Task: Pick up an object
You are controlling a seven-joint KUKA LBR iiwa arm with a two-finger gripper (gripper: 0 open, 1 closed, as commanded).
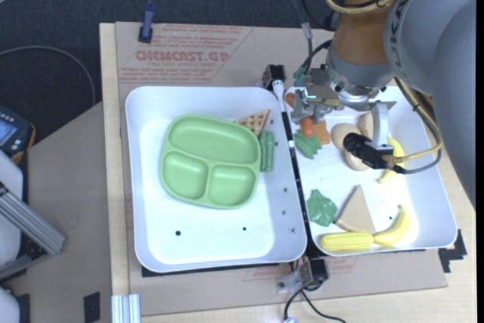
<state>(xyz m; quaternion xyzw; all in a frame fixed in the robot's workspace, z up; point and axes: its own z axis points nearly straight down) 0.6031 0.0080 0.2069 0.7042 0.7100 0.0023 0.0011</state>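
1. Arm (423, 11) comes in from view's right, grey w/ orange band, wrist over upper left part of right bin (431, 234).
2. Gripper (310, 113) hangs just above the toy carrot (310, 134) near bin's left wall. Can't tell whether it's open or closed; nothing visibly held.
3. Carrot: orange body, green top lying toward view's bottom, close to the divider between bins.
4. Other stuff in right bin: green leafy piece (321, 206) at lower left, tan wedge (bread or cheese slice, unclear) (358, 212) just beside it, corn cob (346, 242) along the bottom wall w/ a banana (393, 231) touching its right end.
5. Beige rounded item (349, 146) sits under a black part on the arm's cable; second yellow piece (392, 161) just right of it, partly hidden.
6. Left bin (147, 223): green divided plate (210, 160), three compartments, centre. Waffle-pattern wedge (255, 121) at its upper right edge, green pod-shaped item (267, 151) beside it, near bin's right wall.
7. Both bins rest on a cardboard sheet (181, 53) covering the surface, red print along the top; blue clip (147, 23) at its top left edge.
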